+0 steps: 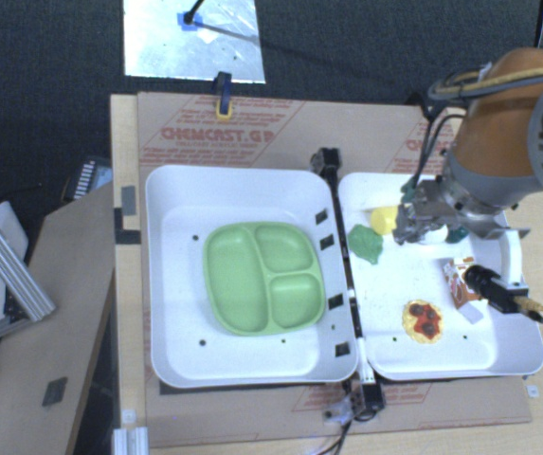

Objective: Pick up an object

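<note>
My gripper [411,224] hangs over the back of the right bin [517,349], just right of a yellow object [382,220]. A green leafy piece [366,244] lies a little in front of that, near the bin's left wall. Toward the front sit a small pizza slice [424,319] and a brown and white wrapped item [458,283]. The gripper's body hides whatever is directly under it.
The left bin [171,216] holds a green three-compartment plate [262,278]. A black divider with clips [339,254] runs between the bins. The arm's orange band [517,74] and cables rise at the right. A foil sheet [193,27] lies behind the bench.
</note>
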`<action>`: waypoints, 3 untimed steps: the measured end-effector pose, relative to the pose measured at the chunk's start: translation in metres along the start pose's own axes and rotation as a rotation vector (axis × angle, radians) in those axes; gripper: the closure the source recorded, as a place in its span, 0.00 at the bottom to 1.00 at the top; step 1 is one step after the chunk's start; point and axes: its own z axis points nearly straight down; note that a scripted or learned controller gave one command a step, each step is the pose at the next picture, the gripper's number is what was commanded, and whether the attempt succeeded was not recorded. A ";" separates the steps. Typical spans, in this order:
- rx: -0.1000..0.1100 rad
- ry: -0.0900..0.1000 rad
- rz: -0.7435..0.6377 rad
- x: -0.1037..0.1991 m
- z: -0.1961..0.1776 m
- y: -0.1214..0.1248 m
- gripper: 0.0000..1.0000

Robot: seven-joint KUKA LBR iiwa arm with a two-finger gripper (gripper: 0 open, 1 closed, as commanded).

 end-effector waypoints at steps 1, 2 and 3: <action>-0.001 0.000 0.000 0.045 -0.003 0.018 1.00; 0.001 0.000 0.000 0.098 0.012 0.024 1.00; -0.002 0.002 -0.001 0.150 0.010 0.050 1.00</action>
